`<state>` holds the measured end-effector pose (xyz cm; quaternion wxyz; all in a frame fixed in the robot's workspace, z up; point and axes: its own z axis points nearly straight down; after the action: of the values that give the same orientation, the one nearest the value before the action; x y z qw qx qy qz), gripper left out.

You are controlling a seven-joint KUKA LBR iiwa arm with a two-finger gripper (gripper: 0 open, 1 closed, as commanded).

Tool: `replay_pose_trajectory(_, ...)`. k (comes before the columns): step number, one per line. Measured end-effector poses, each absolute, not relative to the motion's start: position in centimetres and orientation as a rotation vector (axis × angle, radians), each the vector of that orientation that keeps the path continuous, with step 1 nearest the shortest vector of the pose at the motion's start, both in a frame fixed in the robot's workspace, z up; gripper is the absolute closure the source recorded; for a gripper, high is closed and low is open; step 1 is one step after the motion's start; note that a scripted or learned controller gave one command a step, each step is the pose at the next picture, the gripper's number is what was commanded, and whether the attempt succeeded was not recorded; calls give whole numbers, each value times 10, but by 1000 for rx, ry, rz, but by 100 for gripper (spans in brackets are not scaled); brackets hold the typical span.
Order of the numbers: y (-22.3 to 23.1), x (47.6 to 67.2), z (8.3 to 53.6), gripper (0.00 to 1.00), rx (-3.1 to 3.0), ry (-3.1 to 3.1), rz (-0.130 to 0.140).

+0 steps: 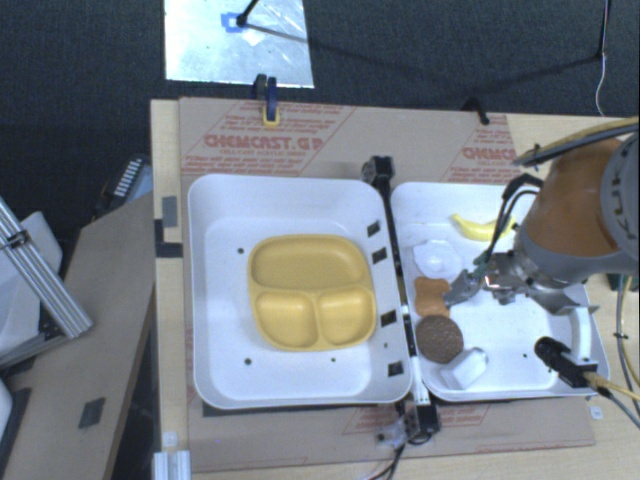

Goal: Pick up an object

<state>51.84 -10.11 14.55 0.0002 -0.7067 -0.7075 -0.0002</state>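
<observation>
**Gripper low in the right bin, beside a tan slab**

The arm (570, 203), with its orange band, reaches in over the right edge of the right bin (505, 340). The gripper (468, 286) sits low near the bin's middle, just beside a tan slab (431, 294) that lies close to the bin's left edge. Whether the tool is released or clenched cannot be told from this view.

The things on offer all lie in the right bin. A banana (475, 228) is near the far edge and a white round piece (433, 260) lies just beyond the tan slab. A brown disc (439, 337) touches the slab's near side, and a white cup (466, 367) lies tipped by the near edge.

The left bin (215, 268) carries a yellow three-compartment tray (305, 293) at its middle.

Both bins rest on a brown board (420, 133) printed in red with "CHEMCAST GP" (265, 140) along its far edge. The same print shows in part, slanted, at the board's far right corner. A yellow clamp (270, 103) grips the far edge.
</observation>
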Motion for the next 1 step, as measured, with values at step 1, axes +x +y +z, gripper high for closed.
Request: replay_pose_trajectory(1, -100, 523, 86, 0, -2222, -2223, -3)
